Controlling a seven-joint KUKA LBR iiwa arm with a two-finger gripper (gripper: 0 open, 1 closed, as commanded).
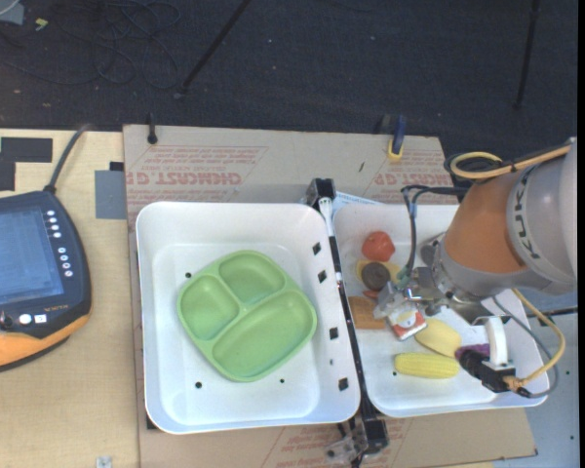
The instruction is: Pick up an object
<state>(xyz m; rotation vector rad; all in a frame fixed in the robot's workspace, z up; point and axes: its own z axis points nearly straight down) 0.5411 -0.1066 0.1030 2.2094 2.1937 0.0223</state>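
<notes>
Metallic and partly blurred, the claw (407,305) hangs low in the right bin (370,378), centre-right of the frame; whether it is spread or pressed together cannot be told. Just beside its tip lie a red-and-white item (406,327) and a brown disc (375,276). A red tomato (377,246) sits above, a lemon (437,337) and corn cob (426,365) lower right. The left bin (166,261) carries a green divided plate (248,314). A pendant (24,276) rests on the counter (107,398) at far left.

Single fixed camera above the bench, looking down at a slant. Both white bins (161,261) fully in frame, mid-distance. Arm (526,232) enters from right.
</notes>
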